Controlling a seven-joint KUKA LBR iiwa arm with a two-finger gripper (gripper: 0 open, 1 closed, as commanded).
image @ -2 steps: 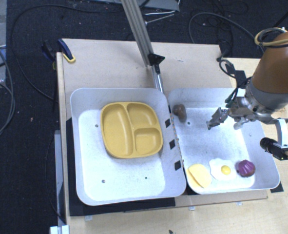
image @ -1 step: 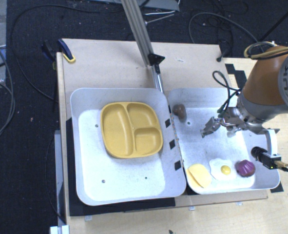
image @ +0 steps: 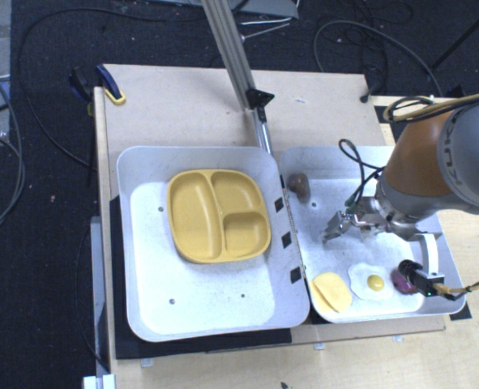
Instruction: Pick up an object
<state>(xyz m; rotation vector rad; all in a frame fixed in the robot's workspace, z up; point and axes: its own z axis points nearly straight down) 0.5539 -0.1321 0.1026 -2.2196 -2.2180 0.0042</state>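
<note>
over the right bin [image: 328, 186], the claw [image: 334, 227] hangs spread, pinching nothing.

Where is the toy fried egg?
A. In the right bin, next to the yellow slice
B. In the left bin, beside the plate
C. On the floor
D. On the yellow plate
A. The fried egg lies in the right bin, beside the yellow slice; the yellow plate sits in the left bin.
</note>
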